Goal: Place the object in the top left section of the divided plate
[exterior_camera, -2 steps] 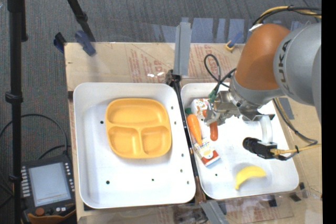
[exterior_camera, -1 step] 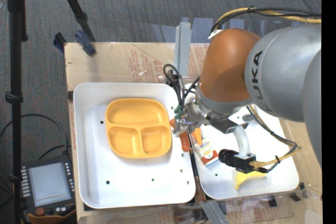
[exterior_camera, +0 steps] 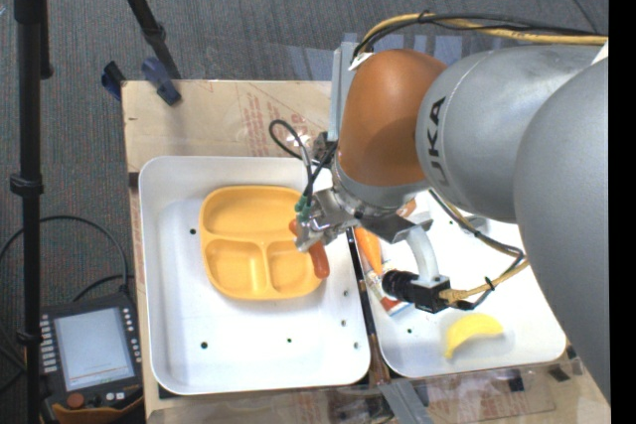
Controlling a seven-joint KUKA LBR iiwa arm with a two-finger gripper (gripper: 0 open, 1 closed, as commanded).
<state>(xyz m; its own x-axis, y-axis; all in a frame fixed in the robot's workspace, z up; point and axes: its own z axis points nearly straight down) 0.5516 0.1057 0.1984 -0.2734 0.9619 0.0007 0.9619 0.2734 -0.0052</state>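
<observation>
A yellow divided plate [exterior_camera: 243, 233] lies in the left white bin [exterior_camera: 179, 333]. It has one wide section at the far side and two smaller ones at the near side. My gripper [exterior_camera: 308, 231] hangs over the plate's right edge, mostly hidden under the orange wrist. A small red-brown sausage-like object [exterior_camera: 318, 260] sits right under the gripper, at the plate's right rim by the near-right section. Whether the gripper grips it I cannot tell.
In the right bin [exterior_camera: 527, 338] lie an orange carrot-like piece [exterior_camera: 368, 251] near the dividing wall, a small red item [exterior_camera: 394, 306] and a yellow banana-shaped piece [exterior_camera: 470, 335]. The big grey arm covers most of that bin. A pendant screen [exterior_camera: 91, 350] sits at lower left.
</observation>
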